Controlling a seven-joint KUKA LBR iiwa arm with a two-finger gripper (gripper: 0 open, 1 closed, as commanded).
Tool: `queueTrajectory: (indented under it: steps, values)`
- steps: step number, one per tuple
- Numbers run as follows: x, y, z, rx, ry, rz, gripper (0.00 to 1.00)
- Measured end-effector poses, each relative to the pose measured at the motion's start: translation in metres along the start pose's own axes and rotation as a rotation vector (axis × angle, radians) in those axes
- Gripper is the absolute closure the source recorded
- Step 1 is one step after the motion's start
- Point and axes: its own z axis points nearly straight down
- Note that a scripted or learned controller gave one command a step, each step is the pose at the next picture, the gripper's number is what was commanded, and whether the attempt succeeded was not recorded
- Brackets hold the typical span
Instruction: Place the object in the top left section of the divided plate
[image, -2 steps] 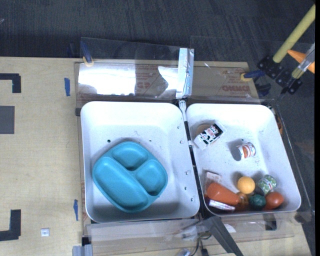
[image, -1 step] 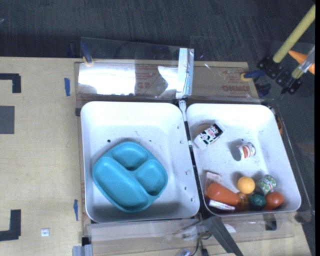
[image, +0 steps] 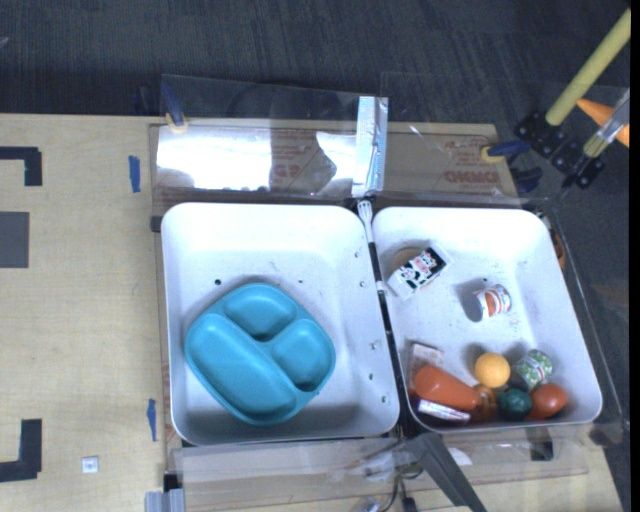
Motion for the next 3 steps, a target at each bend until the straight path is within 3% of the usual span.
queueTrajectory:
  steps: [2, 3]
  values:
    - [0.018, 0.000, -0.001, 0.001, 0.003, -0.078, 1.00]
    - [0.003, -0.004, 0.000, 0.000, -0.001, -0.101, 1.00]
